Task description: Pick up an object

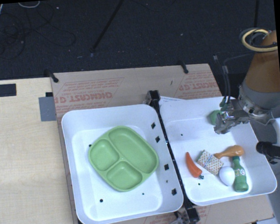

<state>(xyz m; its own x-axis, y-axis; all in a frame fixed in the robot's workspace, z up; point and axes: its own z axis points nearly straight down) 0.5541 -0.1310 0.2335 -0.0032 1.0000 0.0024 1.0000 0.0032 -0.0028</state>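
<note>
The gripper (225,124) hangs low over the right bin (207,198), near its far right corner, with the grey arm (260,85) and its orange band rising behind it. Whether it is open or closed I cannot tell; the metal parts blur together at this angle. A small green object (214,116) sits against the gripper's left side, touching or nearly so, but the view does not show it clasped, so I would not count it as held.

The other things lie nearer the front of the right bin, apart from the gripper: an orange carrot (193,164) toward the bin's middle, a patterned packet (210,162) just right of it, a chicken drumstick (230,151) beyond that, then a white egg (227,176) and a green bottle (239,175) side by side at the front right corner. The left bin (83,208), beside the right bin, carries a green divided plate (123,158).

By my reading the pick is at best mid-attempt: the arm is down in the bin, nothing is visibly lifted, and the grasp and raise are still to be shown.
</note>
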